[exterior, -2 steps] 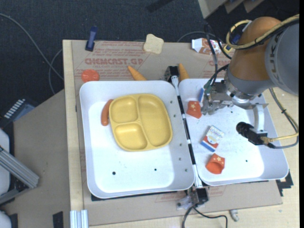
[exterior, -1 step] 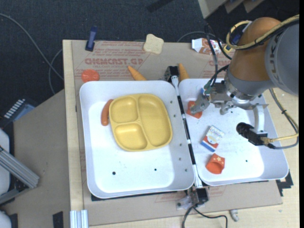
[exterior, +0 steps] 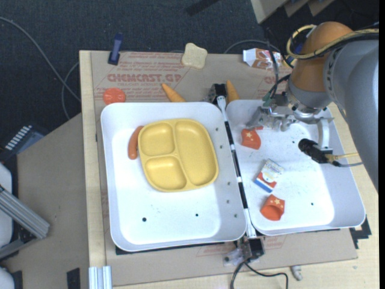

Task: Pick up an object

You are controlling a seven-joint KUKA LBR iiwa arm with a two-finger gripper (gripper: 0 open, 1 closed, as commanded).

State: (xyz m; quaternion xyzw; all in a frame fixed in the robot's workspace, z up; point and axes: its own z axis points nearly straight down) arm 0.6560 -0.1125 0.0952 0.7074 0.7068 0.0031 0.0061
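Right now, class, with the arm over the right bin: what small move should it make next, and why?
Probably a short shift toward the left bin and down. The gripper hovers at the right bin's far edge, and the red object lies loose just beside it, nearest of the three items there.

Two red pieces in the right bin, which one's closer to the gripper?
The upper red piece, just left of the gripper; the other red piece lies near the bin's front edge.

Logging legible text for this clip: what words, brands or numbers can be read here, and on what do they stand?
"CHEMCAST GP": red print on the brown board behind the left bin; its last letters are unclear.
Smaller red lines above and below it: too blurred to read.
Small carton in the right bin: print too small.
Packet behind the right bin: unreadable.
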